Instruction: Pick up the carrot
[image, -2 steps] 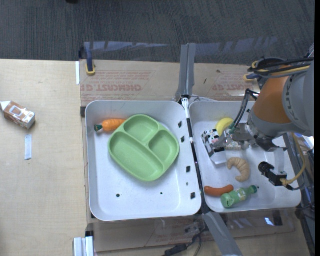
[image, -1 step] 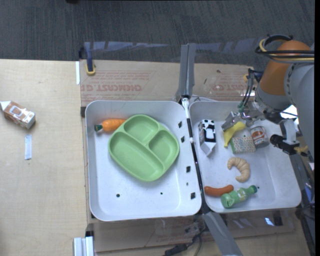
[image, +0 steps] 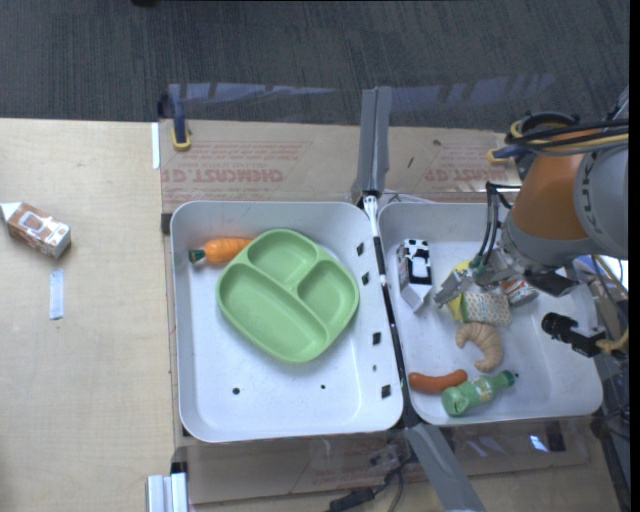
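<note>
Gripper (image: 462, 288) sits low in the right bin (image: 560, 400), metal fingers angled down-left among clutter there. Finger state: cannot tell, parts overlap w/ items beneath. Nothing visibly held.

Just below gripper: 1 croissant (image: 484, 343), tan, curved, matte; a speckled packet (image: 486, 306) lies between it and the wrist. Left of gripper: 1 black-and-white carton (image: 414, 268), boxy, against the bin's left wall. Nearer the front edge: 1 sausage (image: 437, 380), red-orange, smooth, slim cylinder; beside it, 1 green bottle (image: 477, 392) lying on its side, glossy plastic.

Arm: grey body, orange band (image: 552, 198) above wrist, cables looped on top.

Left bin (image: 200, 400): white, shallow, rounded corners, smooth plastic. Contents: 1 green plate (image: 288, 294), 3 compartments, matte, sits centre-rear. 1 carrot (image: 222, 250), orange w/ green stub end, tapered, lies horizontal at the rear-left corner, touching or just beside the plate's rim, well apart from gripper.

Bench (image: 80, 400): pale wood-grain surface. 1 small printed carton (image: 38, 231) at far left.

Count: 2 bins, 1 carrot, 1 plate.
</note>
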